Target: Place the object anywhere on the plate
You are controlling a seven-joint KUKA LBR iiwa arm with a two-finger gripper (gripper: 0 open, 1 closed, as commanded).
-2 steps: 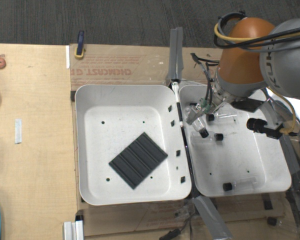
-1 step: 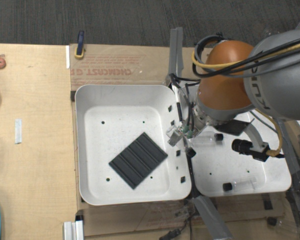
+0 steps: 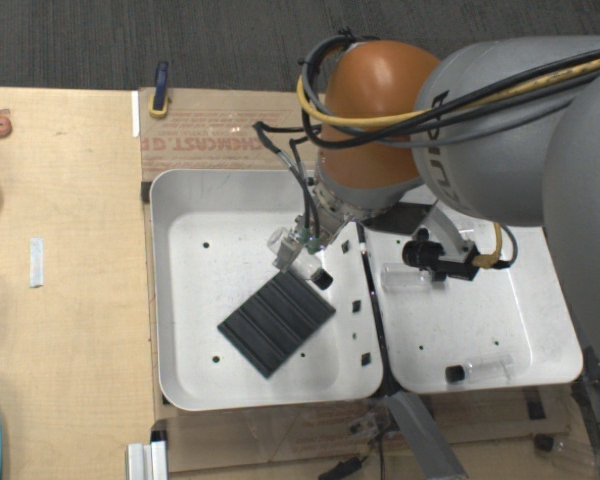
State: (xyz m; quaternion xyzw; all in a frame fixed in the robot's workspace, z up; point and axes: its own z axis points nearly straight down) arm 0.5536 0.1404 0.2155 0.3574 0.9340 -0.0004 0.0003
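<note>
The plate [image 3: 277, 322] lies at six o'clock from the gripper [image 3: 302, 248], long axis running eight to two; finger state I cannot tell.

Left bin [image 3: 180, 298] and right bin [image 3: 540, 348] – smooth white plastic, slight sheen. Dark plate [image 3: 277, 322] in the left bin – matt black, ribbed surface, looks plastic or rubber. Arm shell [image 3: 520, 118] – satin grey, with a glossy orange band [image 3: 380, 108]. Desk [image 3: 60, 268] – pale wood, matt. Cardboard sheet [image 3: 220, 133] under the bins – dull brown, printed. Floor [image 3: 130, 18] – grey carpet, rough weave.
</note>
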